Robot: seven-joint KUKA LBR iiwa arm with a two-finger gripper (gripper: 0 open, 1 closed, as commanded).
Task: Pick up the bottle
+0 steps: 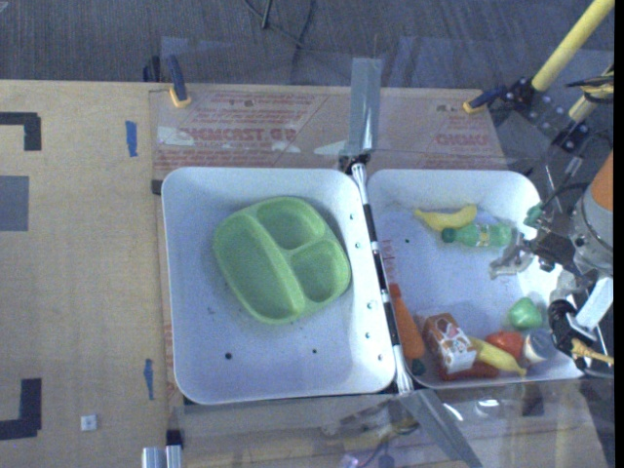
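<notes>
We see the green plastic bottle [478, 234] lying in the right white bin [444, 185] beside a yellow banana [446, 216]. The tool [509, 259] hangs just beside it, empty; its opening we cannot tell. Grasp remains.

The arm [597, 224] was cut off by the right edge, and the end effector [511, 258] was too blurred to read its fingers.
</notes>
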